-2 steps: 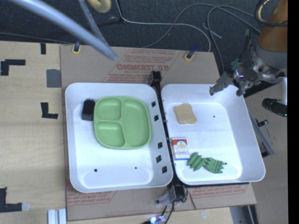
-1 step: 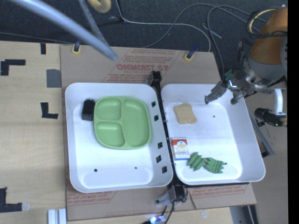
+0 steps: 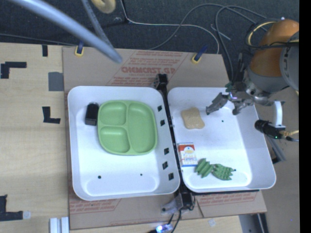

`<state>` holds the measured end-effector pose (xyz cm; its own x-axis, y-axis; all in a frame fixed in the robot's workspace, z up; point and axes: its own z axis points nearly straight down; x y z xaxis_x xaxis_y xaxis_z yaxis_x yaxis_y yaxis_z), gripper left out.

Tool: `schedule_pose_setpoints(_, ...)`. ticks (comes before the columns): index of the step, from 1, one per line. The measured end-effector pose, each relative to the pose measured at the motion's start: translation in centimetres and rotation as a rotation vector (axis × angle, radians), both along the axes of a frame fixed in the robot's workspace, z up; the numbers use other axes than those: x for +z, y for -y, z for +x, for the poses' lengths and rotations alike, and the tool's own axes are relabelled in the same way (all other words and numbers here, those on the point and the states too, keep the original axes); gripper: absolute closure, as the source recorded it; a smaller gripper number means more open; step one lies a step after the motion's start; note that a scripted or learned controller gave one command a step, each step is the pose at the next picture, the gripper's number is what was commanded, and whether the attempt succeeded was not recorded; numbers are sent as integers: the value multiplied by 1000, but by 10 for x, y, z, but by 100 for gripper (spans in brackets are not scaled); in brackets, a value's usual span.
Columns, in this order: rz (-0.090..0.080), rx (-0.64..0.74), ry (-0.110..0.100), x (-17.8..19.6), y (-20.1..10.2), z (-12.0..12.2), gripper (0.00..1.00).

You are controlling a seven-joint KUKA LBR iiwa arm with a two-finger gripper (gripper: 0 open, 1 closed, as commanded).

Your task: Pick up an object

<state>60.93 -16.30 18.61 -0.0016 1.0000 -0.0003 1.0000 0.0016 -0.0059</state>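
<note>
In the right bin (image 3: 252, 144) lie a tan sponge-like slab (image 3: 193, 118), a small red and white packet (image 3: 187, 154) and a green leafy toy (image 3: 214, 170). My gripper (image 3: 226, 105) hangs over the upper right part of this bin, to the right of the tan slab and apart from it. Its two dark fingers (image 3: 214, 104) are spread open with nothing between them. The left bin (image 3: 80, 144) holds a green divided plate (image 3: 128, 127) and a small black block (image 3: 91, 113) just left of the plate.
The bins sit side by side on a cardboard sheet (image 3: 146, 67) over a wooden bench. A black clip strip (image 3: 167, 130) runs between the bins. Cables (image 3: 204, 18) trail across the dark area at the back. A grey pole (image 3: 58, 16) slants across the upper left.
</note>
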Motion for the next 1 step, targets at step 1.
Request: schedule_pose_setpoints(1, 0, 0, -1, -65, 0, 1, 0)
